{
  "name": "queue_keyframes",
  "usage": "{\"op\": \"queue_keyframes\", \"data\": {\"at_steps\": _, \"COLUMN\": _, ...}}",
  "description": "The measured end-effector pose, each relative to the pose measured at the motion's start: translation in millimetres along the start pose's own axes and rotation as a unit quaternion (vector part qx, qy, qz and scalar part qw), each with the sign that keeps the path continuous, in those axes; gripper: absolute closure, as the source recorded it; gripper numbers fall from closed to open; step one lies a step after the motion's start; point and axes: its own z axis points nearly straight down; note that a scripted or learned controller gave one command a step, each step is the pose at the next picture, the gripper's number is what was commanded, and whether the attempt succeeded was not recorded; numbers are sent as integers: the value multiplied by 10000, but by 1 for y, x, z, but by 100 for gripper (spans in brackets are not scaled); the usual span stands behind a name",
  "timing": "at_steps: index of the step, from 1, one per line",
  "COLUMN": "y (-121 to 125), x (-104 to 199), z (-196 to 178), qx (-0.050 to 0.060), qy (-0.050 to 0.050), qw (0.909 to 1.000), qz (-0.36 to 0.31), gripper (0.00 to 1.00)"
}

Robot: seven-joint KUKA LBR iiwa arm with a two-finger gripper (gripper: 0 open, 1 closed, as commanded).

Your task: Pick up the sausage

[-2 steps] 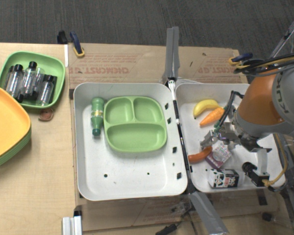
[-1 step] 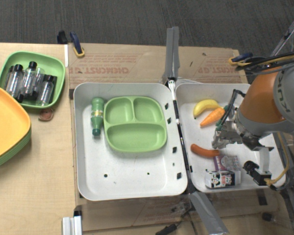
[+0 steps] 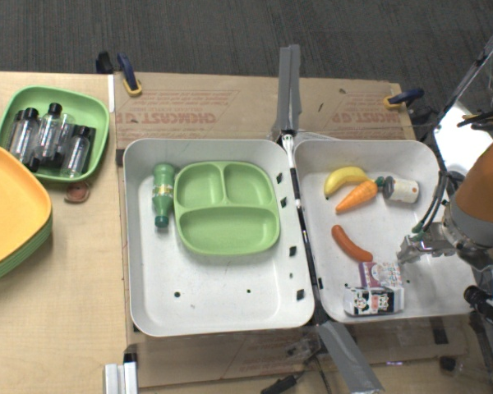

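You're at approach: gripper (image 3: pixel 412 249) at right-centre, can't tell its state. Next: shift left over sausage (image 3: pixel 351 244), then descend w/ care.

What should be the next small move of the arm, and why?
Probably shift the gripper left, over the sausage. The gripper sits at the right bin's right side, apart from the sausage, which lies bare between the carrot and the carton.
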Motion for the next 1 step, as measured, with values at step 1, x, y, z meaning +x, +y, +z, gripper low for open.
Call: {"op": "queue_keyframes", "data": {"at_steps": 1, "y": 67, "x": -21, "z": -49, "qx": -2, "qy": -8, "qw": 9979, "qz": 643, "gripper": 100}}
